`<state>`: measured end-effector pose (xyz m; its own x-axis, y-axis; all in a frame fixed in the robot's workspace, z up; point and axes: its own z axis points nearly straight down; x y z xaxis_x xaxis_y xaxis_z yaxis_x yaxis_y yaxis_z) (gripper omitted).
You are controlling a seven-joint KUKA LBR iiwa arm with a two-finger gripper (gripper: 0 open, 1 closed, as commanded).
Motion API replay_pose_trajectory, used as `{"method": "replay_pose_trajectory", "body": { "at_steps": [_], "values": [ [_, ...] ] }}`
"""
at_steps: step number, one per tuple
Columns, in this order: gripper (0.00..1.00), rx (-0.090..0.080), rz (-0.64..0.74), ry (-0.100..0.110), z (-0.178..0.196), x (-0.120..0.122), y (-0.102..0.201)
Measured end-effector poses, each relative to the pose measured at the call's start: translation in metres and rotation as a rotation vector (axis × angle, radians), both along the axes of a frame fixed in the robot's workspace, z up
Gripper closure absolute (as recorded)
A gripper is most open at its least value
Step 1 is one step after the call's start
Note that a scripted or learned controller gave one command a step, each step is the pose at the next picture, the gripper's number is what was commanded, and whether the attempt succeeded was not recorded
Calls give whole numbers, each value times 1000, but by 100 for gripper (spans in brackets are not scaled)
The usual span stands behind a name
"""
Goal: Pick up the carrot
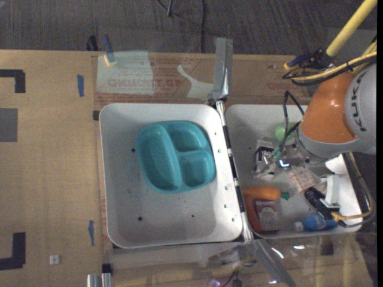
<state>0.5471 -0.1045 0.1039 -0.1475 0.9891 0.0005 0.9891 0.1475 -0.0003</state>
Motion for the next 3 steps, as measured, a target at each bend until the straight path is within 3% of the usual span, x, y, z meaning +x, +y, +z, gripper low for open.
{"method": "replay_pose_trajectory", "body": {
  "at_steps": [1, 2, 3],
  "values": [
    [0, -4, 301, -12, -15, -65, 7],
    [100, -10, 295, -28, -3, -60, 4],
    [100, -2, 56, -2, 80, -67, 27]
  ]
}}
